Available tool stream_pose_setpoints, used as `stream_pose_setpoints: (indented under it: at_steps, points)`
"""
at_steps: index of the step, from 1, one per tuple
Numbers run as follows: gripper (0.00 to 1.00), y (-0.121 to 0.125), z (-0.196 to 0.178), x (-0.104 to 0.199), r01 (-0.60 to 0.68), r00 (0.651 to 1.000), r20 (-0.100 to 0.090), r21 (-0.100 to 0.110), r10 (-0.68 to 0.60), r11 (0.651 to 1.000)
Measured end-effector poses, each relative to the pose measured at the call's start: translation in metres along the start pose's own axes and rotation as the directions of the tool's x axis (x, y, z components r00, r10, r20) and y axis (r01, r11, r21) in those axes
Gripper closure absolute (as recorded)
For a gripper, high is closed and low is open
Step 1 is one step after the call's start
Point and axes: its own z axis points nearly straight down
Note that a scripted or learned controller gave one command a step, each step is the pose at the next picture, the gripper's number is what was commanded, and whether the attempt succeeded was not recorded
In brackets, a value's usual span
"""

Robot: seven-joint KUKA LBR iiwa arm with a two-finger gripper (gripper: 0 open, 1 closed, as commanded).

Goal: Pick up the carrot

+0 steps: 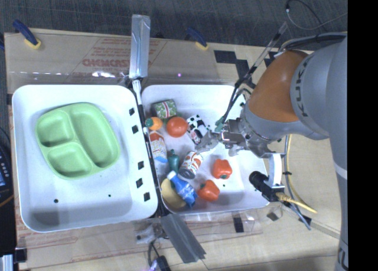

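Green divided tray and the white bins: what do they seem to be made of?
Green divided tray: probably molded plastic, matte; uniform color, rounded compartment ridges, soft sheen. White bins, left and right: likely thin formed plastic, slightly glossy; rounded corners, faint highlights. Neither material is certain from this view.

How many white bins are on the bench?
2. The left bin holds a green divided tray. The right bin holds a heap of toy food, with the gripper reaching in over it.
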Motion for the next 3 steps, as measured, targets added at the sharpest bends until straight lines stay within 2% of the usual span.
stream_pose_setpoints:
  at_steps: [2, 3]
  points:
    - [0.00, 0.000, 0.000, 0.000, 0.000, 1.000, 0.000, 0.000, 0.000, 1.000]
    - [0.00, 0.043, -0.066, -0.018, 0.093, 0.996, 0.001, -0.003, -0.093, 0.996]
